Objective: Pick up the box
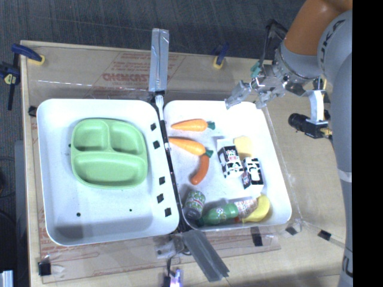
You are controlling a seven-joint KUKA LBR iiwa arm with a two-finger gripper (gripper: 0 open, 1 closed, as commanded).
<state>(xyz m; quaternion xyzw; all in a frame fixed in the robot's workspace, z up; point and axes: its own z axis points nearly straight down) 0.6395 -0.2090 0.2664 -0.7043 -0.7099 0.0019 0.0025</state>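
Note:
Two small black-and-white boxes lie side by side in the right bin (pixel 272 142): one box (pixel 230 161) near its middle, the other box (pixel 254 173) just right of it. A pale yellow block (pixel 242 144) touches their far ends. My gripper (pixel 246 99) hovers over the bin's far rim, well behind the boxes. Its fingers are spread, open, with nothing between them.
Two carrots (pixel 190 125) (pixel 187 145) and an orange piece (pixel 200 168) lie left of the boxes. A can (pixel 194 203), a green bottle (pixel 220 213) and a banana (pixel 260 210) line the near wall. The left bin (pixel 54 214) holds a green divided plate (pixel 109 152).

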